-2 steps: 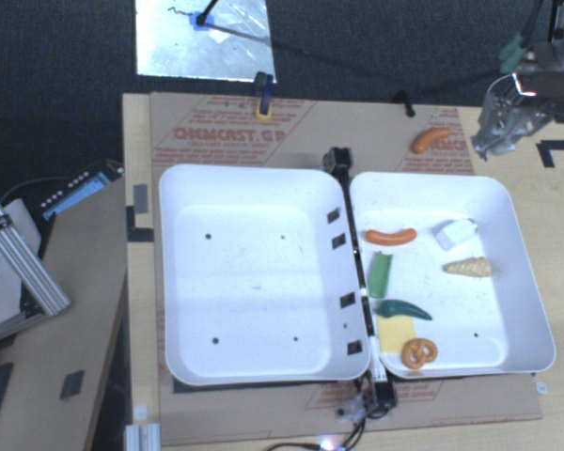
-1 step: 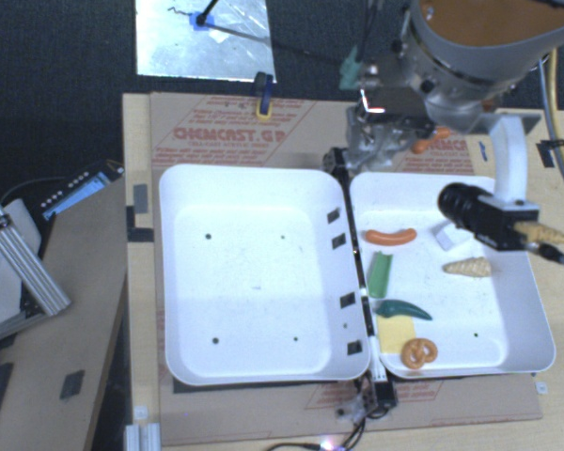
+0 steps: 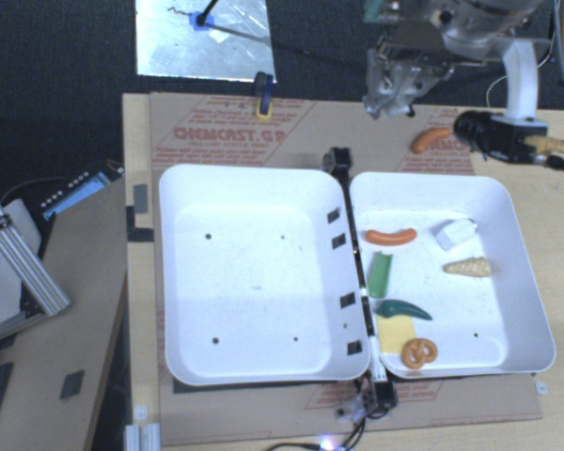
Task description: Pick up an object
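The right bin [image 3: 522, 280] holds several small things: an orange sausage [image 3: 390, 237], a white block [image 3: 456, 233], a beige cone [image 3: 468, 268], a green stick [image 3: 381, 272], a dark green pepper [image 3: 404, 309], a yellow square [image 3: 396, 333] and a pretzel [image 3: 419, 351]. My gripper [image 3: 390, 101] hangs high behind the right bin's far left corner, above the bench, well apart from all of them. Nothing shows beneath it.
The left bin [image 3: 254, 271] sits beside the right one, joined by a black divider [image 3: 352, 261]. A second orange sausage [image 3: 430, 140] lies on the bench behind the right bin. A yellow and blue clip [image 3: 262, 97] stands at the bench's far edge.
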`<action>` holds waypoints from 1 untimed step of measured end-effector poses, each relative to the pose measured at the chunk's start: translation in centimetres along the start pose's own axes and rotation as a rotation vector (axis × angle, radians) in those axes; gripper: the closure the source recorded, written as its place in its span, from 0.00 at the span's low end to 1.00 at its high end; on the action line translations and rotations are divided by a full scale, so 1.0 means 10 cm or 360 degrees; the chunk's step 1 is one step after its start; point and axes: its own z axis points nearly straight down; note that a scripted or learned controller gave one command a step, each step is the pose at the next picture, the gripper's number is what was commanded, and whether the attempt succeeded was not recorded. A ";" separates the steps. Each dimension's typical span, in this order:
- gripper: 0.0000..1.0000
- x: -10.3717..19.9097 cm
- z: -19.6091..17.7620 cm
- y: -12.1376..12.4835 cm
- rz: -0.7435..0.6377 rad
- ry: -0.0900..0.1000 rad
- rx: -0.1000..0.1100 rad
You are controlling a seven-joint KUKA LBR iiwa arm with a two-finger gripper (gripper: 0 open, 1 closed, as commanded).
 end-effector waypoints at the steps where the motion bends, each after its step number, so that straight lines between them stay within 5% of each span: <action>1: 1.00 0.36 -0.02 -0.72 -0.0018 0.0005 0.0002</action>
